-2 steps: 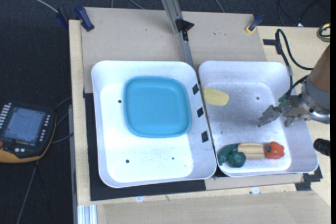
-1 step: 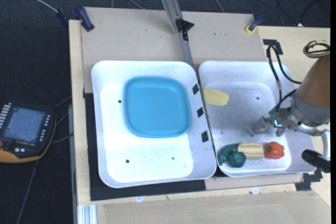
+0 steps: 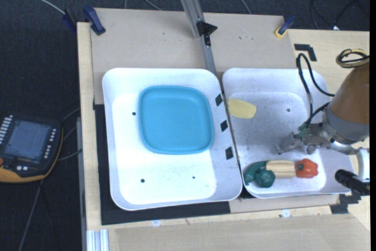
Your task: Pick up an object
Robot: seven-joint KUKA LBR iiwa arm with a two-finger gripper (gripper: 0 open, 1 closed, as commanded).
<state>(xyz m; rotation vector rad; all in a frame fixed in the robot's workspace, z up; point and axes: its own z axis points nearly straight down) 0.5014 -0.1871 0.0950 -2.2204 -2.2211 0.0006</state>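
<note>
Arm [image 3: 351, 104]: reached in from 3 o'clock, its orange band above the wrist, over the right bin.
Jaws [image 3: 292, 146]: hung low over the right bin's floor, just above the row of objects; whether spread or pressed together could not be told, and nothing showed pinched between them.
Right bin [image 3: 267, 82]: held a yellow piece [image 3: 241, 108] at its 10 o'clock side, well apart from the rest.
Near edge of the right bin, toward 6 o'clock: a green object [image 3: 259, 175], a tan cylinder [image 3: 281, 169] and a red object [image 3: 306, 168] lay in a row, touching or nearly so.
Left bin [image 3: 120, 126]: carried a blue square plate [image 3: 175, 119] lying flat near its middle.
Desk [image 3: 147, 38]: tan, with both bins side by side.
Floor at 9 o'clock: a handheld controller [image 3: 26, 145] with a lit screen.
</note>
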